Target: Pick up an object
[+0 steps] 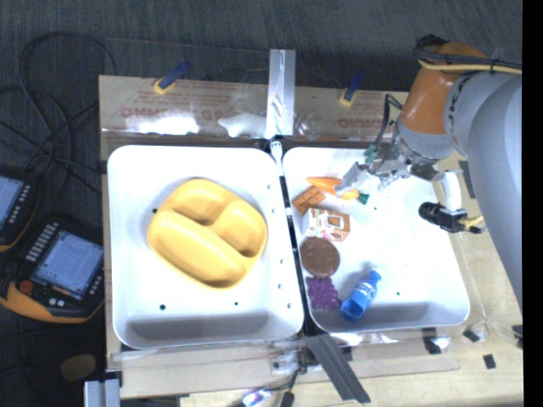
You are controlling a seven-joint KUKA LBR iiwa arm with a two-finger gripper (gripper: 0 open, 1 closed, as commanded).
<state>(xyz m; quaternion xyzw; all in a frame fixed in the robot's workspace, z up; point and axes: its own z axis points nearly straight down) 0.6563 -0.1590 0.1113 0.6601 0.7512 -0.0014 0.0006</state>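
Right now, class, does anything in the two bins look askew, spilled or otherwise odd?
The blue bottle lies tipped on its side in the right bin, beside the brown disc. The small items crowd that bin's left wall. Nothing looks spilled.

Arm [496, 134]: cut off by the picture's right edge beside the right bin [424, 261].
Gripper [356, 183]: finger tips blurred above the right bin's far left corner; gap unreadable.
Purple item [321, 293]: partly hidden under the brown disc [321, 257].
Handheld pendant [53, 270]: clipped by the left edge, well apart from the bins.
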